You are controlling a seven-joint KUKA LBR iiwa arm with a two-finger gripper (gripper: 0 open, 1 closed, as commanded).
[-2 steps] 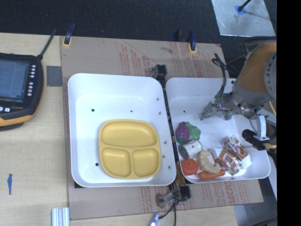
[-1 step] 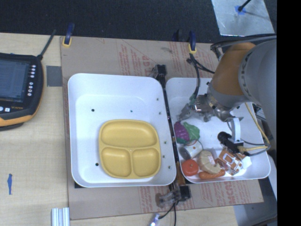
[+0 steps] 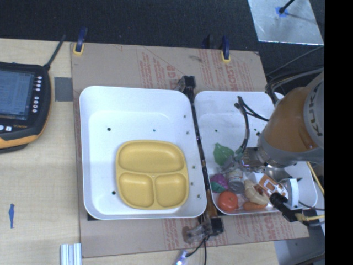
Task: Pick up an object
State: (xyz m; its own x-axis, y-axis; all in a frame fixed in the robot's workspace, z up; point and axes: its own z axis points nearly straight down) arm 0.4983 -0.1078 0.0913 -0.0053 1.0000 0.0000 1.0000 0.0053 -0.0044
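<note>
The right bin (image 3: 220,110) holds a heap of small things at its near end: a green piece (image 3: 223,153), a purple and pink piece (image 3: 219,181), a red tomato-like ball (image 3: 227,201), an orange piece (image 3: 254,206) and a pale beige piece (image 3: 253,191). My gripper (image 3: 241,169) reaches down into this heap from the right, just right of the green piece, under the arm's grey and orange wrist (image 3: 289,127). Its fingertips are buried among the objects.
The left bin (image 3: 105,115) holds a yellow divided tray (image 3: 153,173). A teach pendant (image 3: 19,104) lies on the bench at far left. Black cables (image 3: 245,112) hang over the right bin. Clamps (image 3: 225,47) hold the cardboard base at the back.
</note>
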